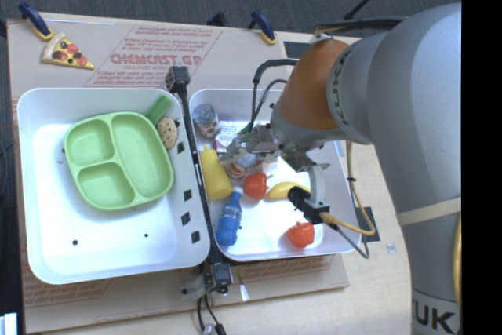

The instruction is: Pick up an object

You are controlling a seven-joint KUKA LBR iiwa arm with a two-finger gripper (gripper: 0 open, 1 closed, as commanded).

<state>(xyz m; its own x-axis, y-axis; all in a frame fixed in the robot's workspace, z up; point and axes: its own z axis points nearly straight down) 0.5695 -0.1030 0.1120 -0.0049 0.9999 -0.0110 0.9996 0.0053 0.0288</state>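
Brown cardboard [149, 51] reads "CHEMCAST GP" in red, behind 2 bins [47, 247]

Bright, even light falls from overhead, and my arm [376, 74] casts only a soft shadow into the right bin [267, 247]. The white bins glare slightly, nearly washed out. Small items look a bit soft.

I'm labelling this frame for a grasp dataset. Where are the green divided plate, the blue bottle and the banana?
green divided plate [118, 161], camera view, centre where the dividers meet.
blue bottle [229, 220], camera view, middle of its body.
banana [284, 190], camera view, middle of its curve.
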